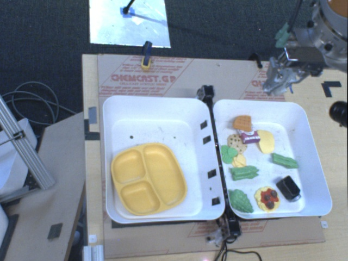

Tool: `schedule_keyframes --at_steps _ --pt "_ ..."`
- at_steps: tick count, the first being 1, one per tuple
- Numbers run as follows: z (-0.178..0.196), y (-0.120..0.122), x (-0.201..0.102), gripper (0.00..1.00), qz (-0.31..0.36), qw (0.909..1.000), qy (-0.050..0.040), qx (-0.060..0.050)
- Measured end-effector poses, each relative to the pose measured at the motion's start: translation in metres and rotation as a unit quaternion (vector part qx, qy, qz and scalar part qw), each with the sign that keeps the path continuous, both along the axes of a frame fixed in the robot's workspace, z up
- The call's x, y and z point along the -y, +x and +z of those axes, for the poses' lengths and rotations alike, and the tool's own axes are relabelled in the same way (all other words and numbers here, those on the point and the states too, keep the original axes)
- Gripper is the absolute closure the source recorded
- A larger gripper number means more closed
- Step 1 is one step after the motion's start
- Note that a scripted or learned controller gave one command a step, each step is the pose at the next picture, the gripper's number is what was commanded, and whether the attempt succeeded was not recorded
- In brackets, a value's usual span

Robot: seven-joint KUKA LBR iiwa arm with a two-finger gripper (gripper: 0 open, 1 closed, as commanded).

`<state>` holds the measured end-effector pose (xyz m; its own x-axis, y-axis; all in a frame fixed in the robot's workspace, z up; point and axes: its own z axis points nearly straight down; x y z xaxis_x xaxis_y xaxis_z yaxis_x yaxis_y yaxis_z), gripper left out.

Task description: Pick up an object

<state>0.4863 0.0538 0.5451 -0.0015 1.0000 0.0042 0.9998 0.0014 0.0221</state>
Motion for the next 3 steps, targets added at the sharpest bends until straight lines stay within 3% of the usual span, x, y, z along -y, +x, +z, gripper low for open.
schedule_keyframes --at_steps 1,2,3 --pt "-0.010 0.000 -0.003 0.00 0.001 1.0000 -0.0020 -0.009" --pt "0.001 0.001 -0.003 1.00 0.003 1.0000 -0.0018 -0.008" --pt "-0.278 -0.002 0.089 1.00 -0.003 0.9998 -0.0030 -0.018"
